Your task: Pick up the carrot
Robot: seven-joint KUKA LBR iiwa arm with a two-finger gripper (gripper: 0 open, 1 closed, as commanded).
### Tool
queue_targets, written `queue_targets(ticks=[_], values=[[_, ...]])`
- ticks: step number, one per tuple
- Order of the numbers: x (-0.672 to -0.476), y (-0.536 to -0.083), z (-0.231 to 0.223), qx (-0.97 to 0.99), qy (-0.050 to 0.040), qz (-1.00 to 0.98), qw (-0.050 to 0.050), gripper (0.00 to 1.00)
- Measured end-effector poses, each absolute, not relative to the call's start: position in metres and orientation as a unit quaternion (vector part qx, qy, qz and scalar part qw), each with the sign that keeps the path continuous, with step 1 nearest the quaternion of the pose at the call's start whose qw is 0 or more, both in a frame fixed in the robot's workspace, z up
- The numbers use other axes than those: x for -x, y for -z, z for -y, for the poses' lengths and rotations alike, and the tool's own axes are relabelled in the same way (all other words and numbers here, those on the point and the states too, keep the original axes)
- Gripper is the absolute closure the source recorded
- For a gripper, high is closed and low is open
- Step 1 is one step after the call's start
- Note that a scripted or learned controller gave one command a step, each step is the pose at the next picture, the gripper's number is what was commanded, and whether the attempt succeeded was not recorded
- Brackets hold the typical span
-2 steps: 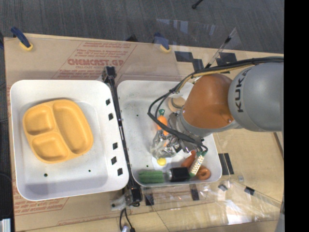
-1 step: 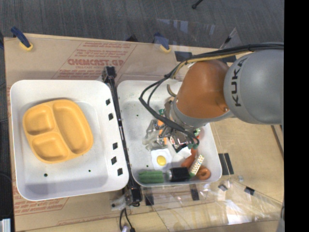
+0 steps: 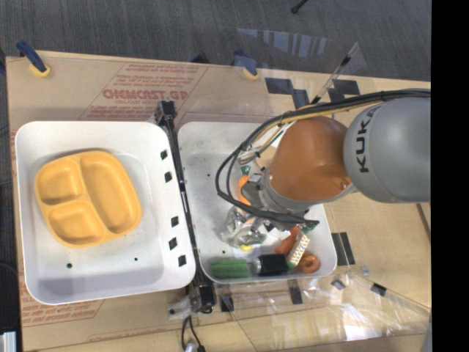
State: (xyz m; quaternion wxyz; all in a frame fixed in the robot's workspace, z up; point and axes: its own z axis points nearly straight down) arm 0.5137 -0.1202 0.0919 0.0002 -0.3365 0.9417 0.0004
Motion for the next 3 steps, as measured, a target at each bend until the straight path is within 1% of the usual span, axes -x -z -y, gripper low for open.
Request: queue_targets(ticks=[1, 2, 3], values=[[-0.514, -0.243, 0.089, 0.273, 0.0046, -0.962, 0.009, 1.00], [-0.519, -0.171, 0.092, 0.329, -0.0018, -0.944, -0.002, 1.00], [-0.526, -0.094, 0.138, 0.489, 0.0011, -0.873, 0.003, 1.00]])
